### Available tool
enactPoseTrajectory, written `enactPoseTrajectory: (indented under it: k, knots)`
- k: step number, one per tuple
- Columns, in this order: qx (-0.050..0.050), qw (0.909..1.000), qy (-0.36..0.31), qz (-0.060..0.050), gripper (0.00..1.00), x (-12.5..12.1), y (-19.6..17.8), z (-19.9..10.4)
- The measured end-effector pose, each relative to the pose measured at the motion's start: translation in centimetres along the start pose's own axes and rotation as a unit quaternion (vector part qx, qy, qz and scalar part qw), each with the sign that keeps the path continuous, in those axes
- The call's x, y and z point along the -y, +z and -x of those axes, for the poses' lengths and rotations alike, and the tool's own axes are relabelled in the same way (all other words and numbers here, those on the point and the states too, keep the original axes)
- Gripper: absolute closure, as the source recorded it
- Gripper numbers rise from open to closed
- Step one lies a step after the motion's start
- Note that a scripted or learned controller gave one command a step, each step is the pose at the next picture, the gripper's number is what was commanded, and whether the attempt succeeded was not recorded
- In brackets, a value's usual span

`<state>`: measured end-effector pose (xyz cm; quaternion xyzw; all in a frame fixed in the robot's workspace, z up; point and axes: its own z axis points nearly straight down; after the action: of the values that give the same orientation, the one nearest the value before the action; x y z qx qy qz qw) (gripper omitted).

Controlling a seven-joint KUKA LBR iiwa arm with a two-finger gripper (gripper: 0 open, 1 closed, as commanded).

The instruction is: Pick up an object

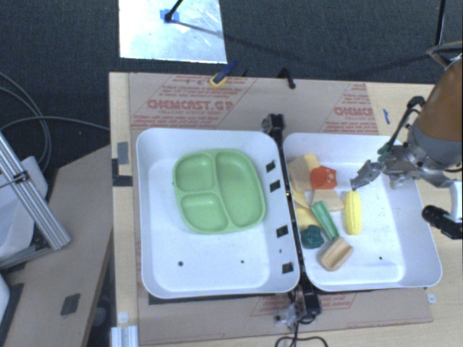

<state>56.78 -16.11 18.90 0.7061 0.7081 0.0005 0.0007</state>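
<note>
Over the right bin [412, 262], gripper [362, 176] poised just above the toy pile, grip state impossible to tell. Yellow corn [352, 212] just below, red piece [323, 177] to its left, green piece [324, 220] and tan block [335, 253] nearer. Risk: nudging crowded neighbours, closing on nothing. Open floor rightward; divider wall tight on the left.

In the right bin [412, 266] lies a small heap of toy food near the left wall. A yellow corn piece [352, 212] stands apart, beside a green stick [325, 220], a red piece [323, 177], a teal lump [312, 237] and a tan block [335, 254].
</note>
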Motion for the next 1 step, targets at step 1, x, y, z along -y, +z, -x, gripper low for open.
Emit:
enactPoseTrajectory:
  k: [1]
  knots:
    - [0.001,1.0,0.002,-0.001,0.0,-0.28,10.92,4.21]
